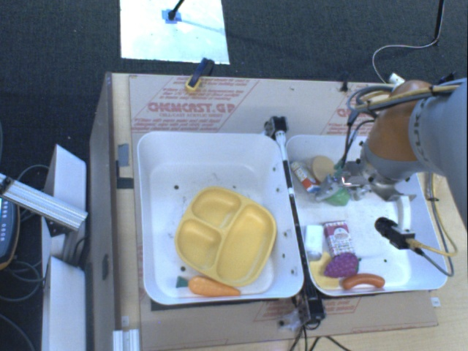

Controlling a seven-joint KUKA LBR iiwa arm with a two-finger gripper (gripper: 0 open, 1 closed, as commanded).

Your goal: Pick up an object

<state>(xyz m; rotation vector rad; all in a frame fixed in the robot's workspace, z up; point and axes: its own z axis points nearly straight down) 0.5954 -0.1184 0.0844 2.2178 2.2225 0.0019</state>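
My gripper [345, 183] is low in the right bin [420, 276], near its back. Its tip sits right over a small green object [337, 195]; I cannot tell whether it touches it. A tan round piece [322, 167] and a red and white tube [303, 176] lie just left of the gripper. Toward the front lie a red box [338, 237], a white cube [314, 236], purple grapes [341, 265], a sausage [363, 281] and a yellow piece [322, 276] under the grapes.
The left bin [157, 196] holds a yellow divided plate [225, 234], with an orange carrot [213, 287] and a small green bit [182, 282] at its front. A black bar [287, 174] runs along the wall between the bins.
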